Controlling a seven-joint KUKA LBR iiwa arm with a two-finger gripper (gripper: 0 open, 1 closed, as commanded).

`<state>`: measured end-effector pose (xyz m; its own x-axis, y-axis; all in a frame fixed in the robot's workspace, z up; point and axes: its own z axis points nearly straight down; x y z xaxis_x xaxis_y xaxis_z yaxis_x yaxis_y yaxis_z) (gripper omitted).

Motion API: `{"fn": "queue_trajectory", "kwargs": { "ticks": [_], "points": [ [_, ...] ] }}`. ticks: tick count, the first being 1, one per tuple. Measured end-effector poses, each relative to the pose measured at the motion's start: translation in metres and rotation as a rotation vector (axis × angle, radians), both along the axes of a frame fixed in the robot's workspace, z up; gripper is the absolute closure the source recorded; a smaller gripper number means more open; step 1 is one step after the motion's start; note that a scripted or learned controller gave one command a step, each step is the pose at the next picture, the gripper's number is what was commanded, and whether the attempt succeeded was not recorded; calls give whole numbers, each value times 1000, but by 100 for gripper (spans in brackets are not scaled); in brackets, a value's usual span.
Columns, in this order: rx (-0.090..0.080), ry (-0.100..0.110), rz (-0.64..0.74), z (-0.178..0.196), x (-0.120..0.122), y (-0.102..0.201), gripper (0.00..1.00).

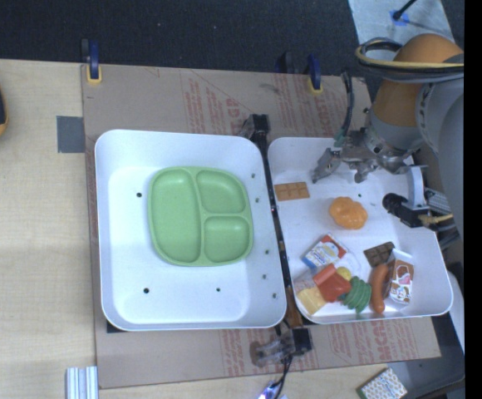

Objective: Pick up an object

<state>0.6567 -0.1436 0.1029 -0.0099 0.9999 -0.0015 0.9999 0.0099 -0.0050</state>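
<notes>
Camera view shows the gripper (345, 166) spread open, empty, above the right bin (295, 152); closing there risks missing the orange toy (348, 213) nearby

A pale green divided plate (199, 215) sits in a white bin (120, 223). The other white bin (303, 152) holds an orange lump (348, 213) and a brown cracker (292, 192).

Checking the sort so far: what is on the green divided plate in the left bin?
All three compartments of the green plate show bare green. The bin floor beneath it is covered.
</notes>
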Motion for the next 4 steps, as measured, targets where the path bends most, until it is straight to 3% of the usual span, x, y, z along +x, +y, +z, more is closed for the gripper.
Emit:
{"fn": "queue_trajectory", "kwargs": {
  "ticks": [1, 2, 3, 4],
  "points": [
    [2, -6, -10, 99, -55, 5, 0],
    [3, 8, -5, -14, -76, 5, 0],
    [0, -1, -4, 4, -73, 3, 100],
    [4, 0, -1, 93, -139, 63, 100]
  ]
}}
